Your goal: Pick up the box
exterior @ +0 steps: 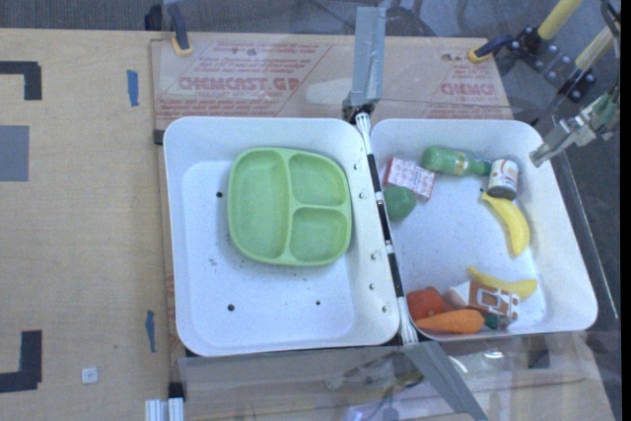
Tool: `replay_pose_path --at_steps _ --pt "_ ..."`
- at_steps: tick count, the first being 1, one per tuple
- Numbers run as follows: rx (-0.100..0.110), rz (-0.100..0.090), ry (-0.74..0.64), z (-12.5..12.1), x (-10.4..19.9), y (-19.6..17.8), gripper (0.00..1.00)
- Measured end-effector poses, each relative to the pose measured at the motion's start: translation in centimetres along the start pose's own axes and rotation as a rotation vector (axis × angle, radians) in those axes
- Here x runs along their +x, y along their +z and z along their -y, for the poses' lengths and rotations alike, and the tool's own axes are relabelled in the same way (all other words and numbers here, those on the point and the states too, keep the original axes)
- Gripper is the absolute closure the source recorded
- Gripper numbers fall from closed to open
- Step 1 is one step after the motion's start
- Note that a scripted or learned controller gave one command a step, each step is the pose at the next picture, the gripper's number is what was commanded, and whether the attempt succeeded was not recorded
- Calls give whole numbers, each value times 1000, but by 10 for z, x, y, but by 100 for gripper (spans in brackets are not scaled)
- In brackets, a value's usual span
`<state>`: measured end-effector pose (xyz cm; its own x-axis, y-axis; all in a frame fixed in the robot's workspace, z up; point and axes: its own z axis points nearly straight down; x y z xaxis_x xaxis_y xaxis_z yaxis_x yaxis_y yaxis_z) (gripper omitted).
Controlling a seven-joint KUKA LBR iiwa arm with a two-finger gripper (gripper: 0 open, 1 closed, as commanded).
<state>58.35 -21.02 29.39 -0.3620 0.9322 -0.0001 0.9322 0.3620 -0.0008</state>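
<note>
Gripper (548, 151): over right bin (577, 222) far-right rim, finger state cannot be told | box (409, 177): flat, right bin far-left area, touching green ball (399, 203) | bottle (455, 161): beside box | divided plate (290, 207): left bin (187, 242)

Green plate (290, 207), 3 sections, in white left bin (197, 311). In white right bin (567, 311): box (409, 177) white w/ red print, green bottle (454, 161), can (503, 178) w/ white-red label, 2 yellow bananas (510, 224), orange carrot (454, 321), red item (426, 302) lower centre, green lump (399, 203). Bench (79, 212) tan wood w/ black marks, blue tape.
</note>
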Motion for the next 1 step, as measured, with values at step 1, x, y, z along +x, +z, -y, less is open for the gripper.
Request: replay_pose_path --at_steps 1 --pt "1 -2 -68 61 55 25 0"
